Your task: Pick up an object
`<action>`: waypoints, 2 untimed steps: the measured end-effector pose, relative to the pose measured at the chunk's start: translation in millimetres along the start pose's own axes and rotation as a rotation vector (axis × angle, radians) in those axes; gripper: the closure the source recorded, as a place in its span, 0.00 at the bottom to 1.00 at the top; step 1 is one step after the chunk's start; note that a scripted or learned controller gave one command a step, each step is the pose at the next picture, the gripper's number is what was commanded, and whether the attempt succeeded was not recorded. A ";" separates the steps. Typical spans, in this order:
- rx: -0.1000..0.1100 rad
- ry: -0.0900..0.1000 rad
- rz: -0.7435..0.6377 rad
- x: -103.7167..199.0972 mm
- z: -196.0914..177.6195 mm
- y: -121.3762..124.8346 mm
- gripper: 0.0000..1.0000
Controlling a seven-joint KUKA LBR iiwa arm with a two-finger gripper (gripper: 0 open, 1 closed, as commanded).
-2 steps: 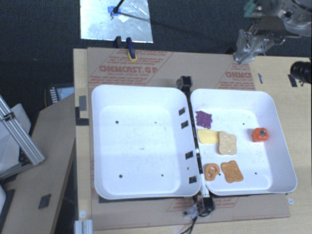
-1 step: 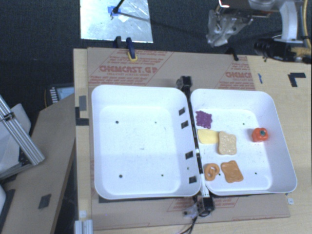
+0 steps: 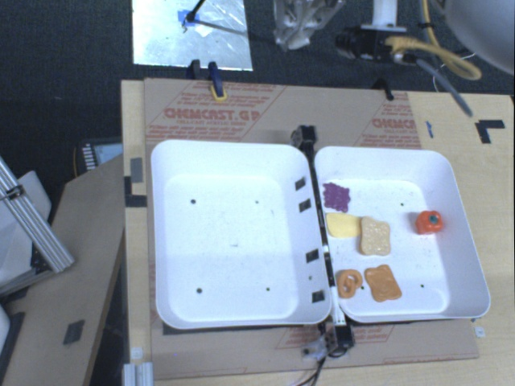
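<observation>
The right bin (image 3: 451,185) holds several small toy foods. A purple piece (image 3: 336,195) lies near its left wall, with a pale yellow piece (image 3: 344,226) just below it. A tan cracker (image 3: 375,236) sits beside the yellow piece. Lower down are a small pretzel (image 3: 349,282) and a brown toast slice (image 3: 383,283). An orange-red round piece (image 3: 429,222) rests alone toward the right wall. My gripper (image 3: 299,18) hangs at the top of the view, beyond the bins' far edge, well away from all the objects and with nothing seen in it.
The left bin (image 3: 161,240) stands beside the right one, joined by a black divider (image 3: 315,223). Both rest on a cardboard sheet (image 3: 217,111). A shiny metal plate (image 3: 191,22) lies on the floor at the back left.
</observation>
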State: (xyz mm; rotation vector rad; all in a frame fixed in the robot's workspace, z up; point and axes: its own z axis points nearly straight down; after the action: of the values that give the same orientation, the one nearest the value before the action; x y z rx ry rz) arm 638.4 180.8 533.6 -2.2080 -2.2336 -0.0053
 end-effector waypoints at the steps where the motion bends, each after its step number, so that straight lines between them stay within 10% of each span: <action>1: -0.001 -0.001 0.003 56.6 -0.6 31.1 1.00; 2: 0.001 -0.001 0.004 54.1 -2.4 -20.0 1.00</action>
State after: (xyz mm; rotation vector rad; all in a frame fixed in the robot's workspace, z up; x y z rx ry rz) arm 617.7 234.7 536.2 -2.2127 -2.2290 -0.0027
